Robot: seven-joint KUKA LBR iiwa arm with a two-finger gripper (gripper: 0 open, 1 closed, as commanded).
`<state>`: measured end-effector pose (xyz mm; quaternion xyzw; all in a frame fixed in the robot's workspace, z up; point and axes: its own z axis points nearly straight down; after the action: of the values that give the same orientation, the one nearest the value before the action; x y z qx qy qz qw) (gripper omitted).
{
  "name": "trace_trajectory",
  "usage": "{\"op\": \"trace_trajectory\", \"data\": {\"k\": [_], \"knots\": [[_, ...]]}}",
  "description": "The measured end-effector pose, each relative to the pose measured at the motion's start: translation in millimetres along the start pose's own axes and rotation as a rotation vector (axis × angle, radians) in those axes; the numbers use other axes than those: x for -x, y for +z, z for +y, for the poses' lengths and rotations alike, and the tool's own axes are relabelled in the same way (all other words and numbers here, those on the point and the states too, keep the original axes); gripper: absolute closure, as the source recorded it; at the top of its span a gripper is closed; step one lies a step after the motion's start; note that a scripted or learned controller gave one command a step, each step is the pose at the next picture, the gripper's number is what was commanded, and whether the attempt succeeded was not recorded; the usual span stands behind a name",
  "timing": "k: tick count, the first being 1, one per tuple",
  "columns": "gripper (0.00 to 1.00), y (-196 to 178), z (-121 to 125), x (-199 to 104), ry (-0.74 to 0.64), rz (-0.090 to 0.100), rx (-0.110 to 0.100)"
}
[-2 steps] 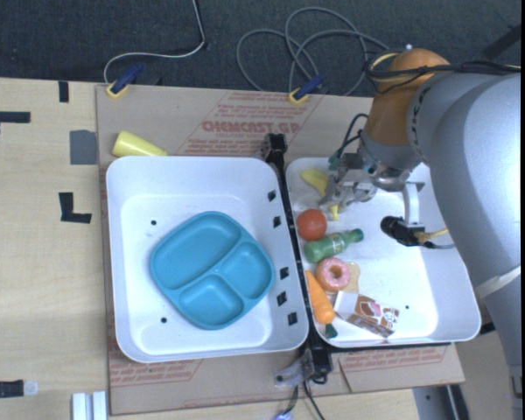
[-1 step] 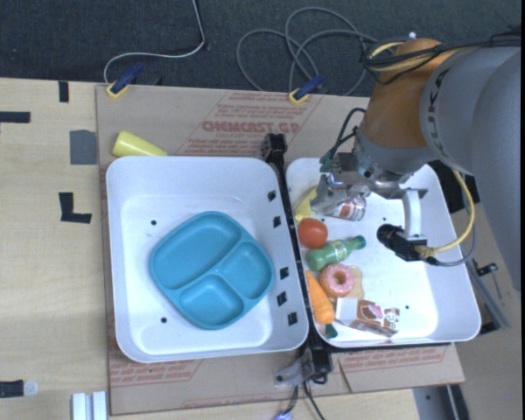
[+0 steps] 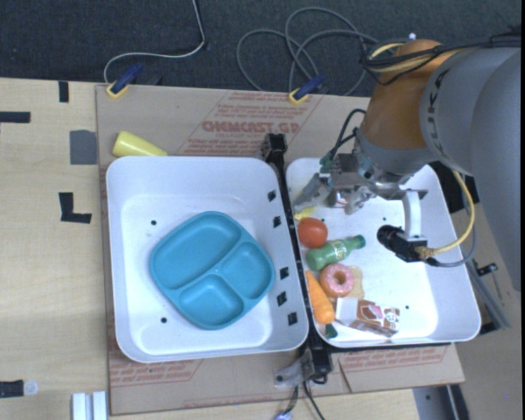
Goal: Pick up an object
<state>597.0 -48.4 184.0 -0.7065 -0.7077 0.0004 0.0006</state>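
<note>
Camera view, looking down at a slant on a bench with two white bins side by side. Far left, just outside the left bin (image 3: 127,234), a yellow cone (image 3: 138,144) lies on the cardboard. Inside that bin sits a blue tray (image 3: 212,269) with three compartments. The right bin (image 3: 437,309) holds a small heap along its left wall: a tomato (image 3: 312,232), just below it a green bottle (image 3: 333,250), then a pink donut (image 3: 339,279), a carrot (image 3: 318,299) and a snack packet (image 3: 374,314). The gripper (image 3: 343,187) hangs above the upper left of this bin, just above the tomato, with nothing between its parts; I cannot tell how far apart they stand. The grey arm (image 3: 472,112) comes in from the right. The bottle looks the likeliest target. Its long axis runs from lower left up to the right, with the pale cap at the right end. To pick it well, I would close across the narrow body, square to that axis, and come down clear of the tomato and donut that crowd it.
</note>
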Motion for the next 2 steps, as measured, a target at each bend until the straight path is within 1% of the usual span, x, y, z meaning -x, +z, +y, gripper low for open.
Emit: {"op": "trace_trajectory", "data": {"k": [1, 2], "knots": [[0.0, 26.4, 32.0, 46.4, 0.001, -0.001, -0.001], [0.0, 71.8, 69.2, 70.0, 0.0, -0.013, 0.029]]}}
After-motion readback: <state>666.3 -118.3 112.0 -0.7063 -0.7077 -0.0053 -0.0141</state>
